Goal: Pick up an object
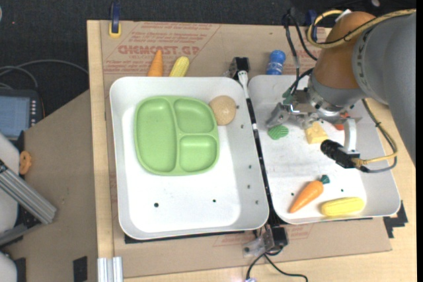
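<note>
On the cardboard-covered surface I see two white bins side by side, dark carpet beyond. The left bin holds a green divided plate and a tan ball at its far right corner. In the right bin, the claw hangs over the far left part, beside a small green piece; I cannot tell its finger state. A carrot and yellow piece lie near the front rim, with bare floor between.
</note>
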Robot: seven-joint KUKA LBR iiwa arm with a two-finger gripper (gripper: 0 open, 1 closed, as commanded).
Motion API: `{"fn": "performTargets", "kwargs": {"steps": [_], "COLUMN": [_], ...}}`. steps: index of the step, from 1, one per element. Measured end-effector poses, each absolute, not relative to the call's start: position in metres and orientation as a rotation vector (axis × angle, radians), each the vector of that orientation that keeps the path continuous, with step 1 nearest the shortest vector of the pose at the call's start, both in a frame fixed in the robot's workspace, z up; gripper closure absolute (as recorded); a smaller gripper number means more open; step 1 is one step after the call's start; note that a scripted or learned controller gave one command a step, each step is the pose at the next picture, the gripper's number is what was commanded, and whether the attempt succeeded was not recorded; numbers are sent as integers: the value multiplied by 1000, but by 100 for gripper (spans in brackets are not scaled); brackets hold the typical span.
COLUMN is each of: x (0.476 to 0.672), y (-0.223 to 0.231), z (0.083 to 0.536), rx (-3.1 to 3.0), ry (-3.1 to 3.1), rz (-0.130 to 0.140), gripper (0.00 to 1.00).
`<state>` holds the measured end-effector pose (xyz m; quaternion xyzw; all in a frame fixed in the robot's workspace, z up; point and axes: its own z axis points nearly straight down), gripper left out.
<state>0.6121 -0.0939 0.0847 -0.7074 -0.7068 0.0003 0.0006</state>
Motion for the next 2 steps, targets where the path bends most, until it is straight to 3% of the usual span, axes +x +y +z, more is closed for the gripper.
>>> {"fn": "performTargets", "kwargs": {"steps": [2], "x": [612], "y": [-94], "z": [85], "rx": [-2222], "ry": [-2220], "rz": [1], "gripper": [0]}}
